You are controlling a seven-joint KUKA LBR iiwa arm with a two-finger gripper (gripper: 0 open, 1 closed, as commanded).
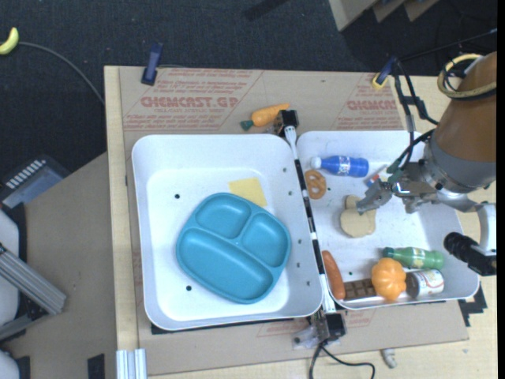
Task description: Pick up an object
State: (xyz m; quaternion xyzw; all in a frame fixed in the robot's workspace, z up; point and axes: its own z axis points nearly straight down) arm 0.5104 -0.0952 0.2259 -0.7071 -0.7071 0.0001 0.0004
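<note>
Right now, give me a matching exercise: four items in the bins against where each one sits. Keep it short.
Items:
1. blue divided plastic plate
2. blue plastic bottle with white cap
3. round orange pumpkin toy
4. yellow flat cheese slice

Places:
A. right bin, top edge
B. left bin, centre
C. left bin, just above the plate
D. right bin, bottom edge

Pairs: 1-B, 2-A, 3-D, 4-C

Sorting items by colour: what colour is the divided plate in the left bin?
Blue. The plate shows plainly in the camera view, inside the left bin.
</note>
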